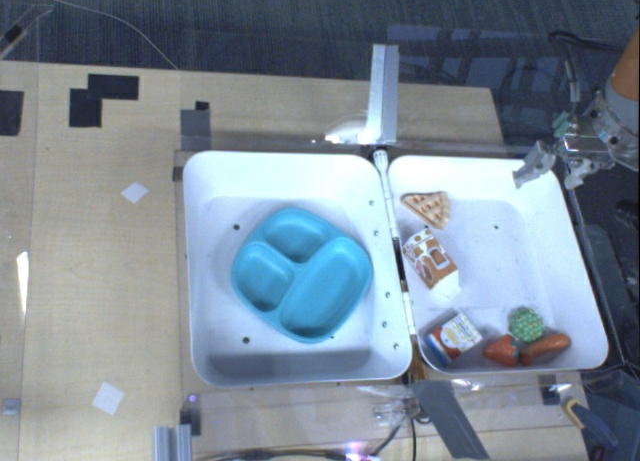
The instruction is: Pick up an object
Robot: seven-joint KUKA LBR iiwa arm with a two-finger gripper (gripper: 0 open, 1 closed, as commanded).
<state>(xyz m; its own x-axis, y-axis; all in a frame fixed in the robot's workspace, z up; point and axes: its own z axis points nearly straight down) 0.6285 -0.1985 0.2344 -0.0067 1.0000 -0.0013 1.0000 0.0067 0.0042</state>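
Note:
The right bin [540, 239] holds a tan waffle wedge [427, 208] near its top left and a brown-and-white carton [431, 261] lying below it. Along its front edge lie a small can [453, 337], a green broccoli piece [526, 324], a red tomato-like piece [502, 351] and an orange-red sausage shape [545, 346]. My gripper [551, 169] hovers over the bin's top right corner, open, with nothing between its fingers [528, 168]. It stands well apart from all the objects.
The left bin [215, 249] contains a blue divided plate [301, 274]. A metal post [383, 94] rises behind the seam between the bins. The arm's wrist [612, 119] enters from the right edge. A wooden bench surface [90, 249] lies to the left.

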